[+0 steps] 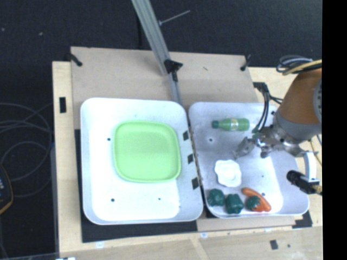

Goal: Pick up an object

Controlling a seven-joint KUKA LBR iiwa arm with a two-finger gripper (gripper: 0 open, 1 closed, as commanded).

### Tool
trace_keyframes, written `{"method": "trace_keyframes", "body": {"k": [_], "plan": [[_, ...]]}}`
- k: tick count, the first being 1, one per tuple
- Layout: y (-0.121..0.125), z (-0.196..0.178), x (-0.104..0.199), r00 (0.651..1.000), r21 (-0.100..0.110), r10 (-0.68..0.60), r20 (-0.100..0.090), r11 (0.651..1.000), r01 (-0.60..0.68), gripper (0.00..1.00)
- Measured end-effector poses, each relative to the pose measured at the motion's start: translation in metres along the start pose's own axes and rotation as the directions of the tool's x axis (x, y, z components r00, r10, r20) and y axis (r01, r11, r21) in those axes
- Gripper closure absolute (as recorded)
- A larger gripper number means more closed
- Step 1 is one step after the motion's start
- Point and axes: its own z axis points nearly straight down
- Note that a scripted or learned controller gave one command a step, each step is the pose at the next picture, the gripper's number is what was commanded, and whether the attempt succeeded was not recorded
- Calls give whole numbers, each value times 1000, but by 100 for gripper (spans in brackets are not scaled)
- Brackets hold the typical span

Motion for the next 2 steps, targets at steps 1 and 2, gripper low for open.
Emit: {"method": "trace_keyframes", "body": {"k": [1, 2], "plan": [[0, 44, -1, 1000, -3, 0, 1, 1000, 0, 0], [1, 32, -1, 1000, -7, 1, 1, 1000, -1, 100]]}}
